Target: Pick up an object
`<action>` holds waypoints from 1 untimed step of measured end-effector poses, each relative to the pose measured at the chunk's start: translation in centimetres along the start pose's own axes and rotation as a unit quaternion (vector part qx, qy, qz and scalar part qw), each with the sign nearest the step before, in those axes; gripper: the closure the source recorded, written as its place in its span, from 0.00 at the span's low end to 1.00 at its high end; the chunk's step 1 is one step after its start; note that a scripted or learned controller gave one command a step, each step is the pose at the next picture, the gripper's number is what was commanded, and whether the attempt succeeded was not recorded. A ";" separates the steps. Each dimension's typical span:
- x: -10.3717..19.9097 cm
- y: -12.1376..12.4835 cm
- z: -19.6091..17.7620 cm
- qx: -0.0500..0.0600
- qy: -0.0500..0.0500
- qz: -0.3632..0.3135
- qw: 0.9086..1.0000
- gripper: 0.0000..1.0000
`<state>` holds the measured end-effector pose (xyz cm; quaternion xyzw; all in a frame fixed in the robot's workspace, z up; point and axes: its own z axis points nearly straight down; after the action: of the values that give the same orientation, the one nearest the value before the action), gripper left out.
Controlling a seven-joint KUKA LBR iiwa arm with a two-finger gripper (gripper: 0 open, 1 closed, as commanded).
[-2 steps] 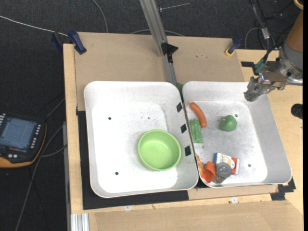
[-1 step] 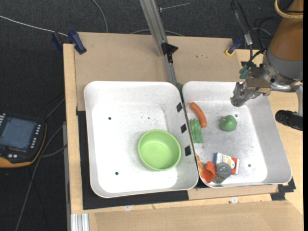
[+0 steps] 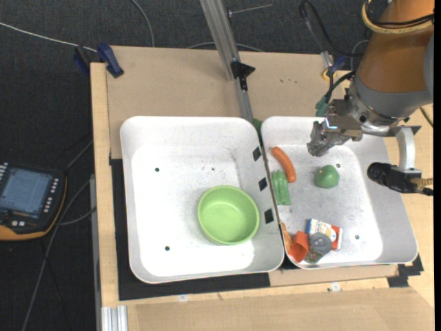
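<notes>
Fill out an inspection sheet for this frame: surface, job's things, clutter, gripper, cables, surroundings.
Surface: wooden bench bearing a left bin and a right bin, side by side.
Job's things: right bin holds an orange sausage-shaped toy, a green block by the divider, a green round fruit, and a small pile of packets and a grey disc at the near edge. Left bin holds a green bowl.
Clutter: nothing seen.
Gripper: gripper hangs over the right bin's far part, up-left of the green round fruit; nothing visibly between its fingers.
Cables: black cables on the floor and near the arm.
Surroundings: dark carpet; a handheld pendant at left.
</notes>
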<state>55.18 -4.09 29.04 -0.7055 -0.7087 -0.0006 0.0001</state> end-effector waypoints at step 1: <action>4.4 -1.2 0.4 0.000 0.000 0.001 1.000 1.00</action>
<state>53.96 0.26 28.66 -0.7061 -0.7081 0.0000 0.0002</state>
